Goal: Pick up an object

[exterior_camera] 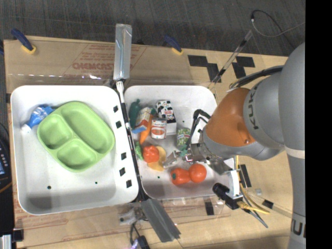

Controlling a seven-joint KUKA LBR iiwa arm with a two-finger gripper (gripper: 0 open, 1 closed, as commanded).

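Nothing lifted yet, we judge: pincer (pixel 188 156) low in the right bin (pixel 171 93) just above two tomatoes (pixel 189 175), whether apart or together we cannot tell, toy food beneath it, so grasp and lift remain

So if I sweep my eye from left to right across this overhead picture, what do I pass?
Blue item → green divided tray → red-labelled can → two tomatoes → the robot's hand → its orange band.
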